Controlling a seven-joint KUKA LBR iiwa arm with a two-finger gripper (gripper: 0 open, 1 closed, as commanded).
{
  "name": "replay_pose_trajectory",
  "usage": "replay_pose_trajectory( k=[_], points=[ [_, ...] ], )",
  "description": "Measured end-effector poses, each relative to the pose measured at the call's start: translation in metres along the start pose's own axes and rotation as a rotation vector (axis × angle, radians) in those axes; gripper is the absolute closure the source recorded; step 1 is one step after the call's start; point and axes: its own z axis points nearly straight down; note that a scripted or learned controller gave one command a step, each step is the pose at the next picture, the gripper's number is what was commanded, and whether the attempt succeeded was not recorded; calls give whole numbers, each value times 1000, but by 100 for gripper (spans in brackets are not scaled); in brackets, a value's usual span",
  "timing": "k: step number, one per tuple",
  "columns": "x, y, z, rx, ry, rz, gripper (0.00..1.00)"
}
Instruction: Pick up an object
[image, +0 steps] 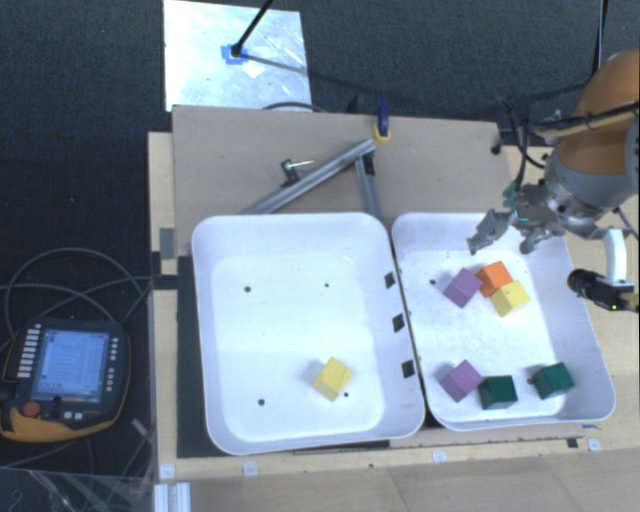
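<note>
My gripper (508, 236) hangs over the far edge of the right bin (590, 395), its two fingers spread open with nothing between them. Just in front of it lie a purple block (462, 287), an orange block (494, 276) and a yellow block (509, 297), close together. Near that bin's front edge sit another purple block (462, 380), a dark green block (497, 391) and a green block (551, 379). A lone yellow block (332, 378) rests in the left bin (215, 300), toward its front.
A metal bar (310, 175) lies slanted on the cardboard behind the bins. A teach pendant (65, 375) with cables sits on the floor at left. A shiny sheet (237, 55) lies at the back. Black clips (398, 322) line the seam between the bins.
</note>
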Motion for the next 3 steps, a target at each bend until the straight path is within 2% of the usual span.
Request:
replay_pose_trajectory(
  k=[1,2,3],
  points=[
    [0,0,0,0,0,1,0],
    [-5,4,43,4,-1,3,0],
    [-10,3,102,-2,-2,3,0]
  ],
)
